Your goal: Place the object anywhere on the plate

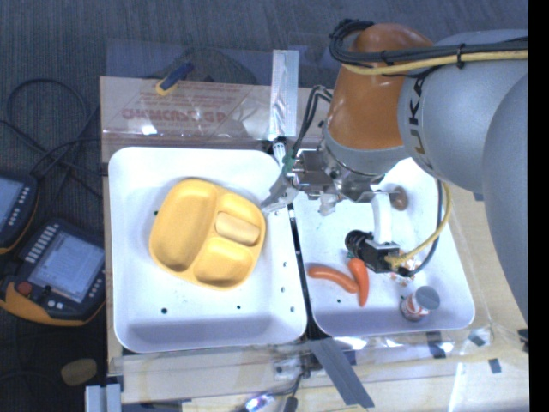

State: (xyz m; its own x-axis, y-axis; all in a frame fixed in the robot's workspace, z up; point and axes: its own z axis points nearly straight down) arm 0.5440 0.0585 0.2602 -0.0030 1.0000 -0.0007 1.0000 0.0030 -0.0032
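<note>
While the grey arm (pixel 463 93) reaches in from the right, its gripper (pixel 283 191) is seen above the divide between the two bins, and whether anything is gripped cannot be told. A yellow sectioned plate (pixel 184 230) is set in the left bin (pixel 137 316), and a tan bun-like object (pixel 238 227) is seen lying in one of its compartments. Two orange carrots (pixel 343 279), a small brown piece (pixel 399 199) and a grey-capped item (pixel 420 300) are scattered in the right bin (pixel 446 312).
</note>
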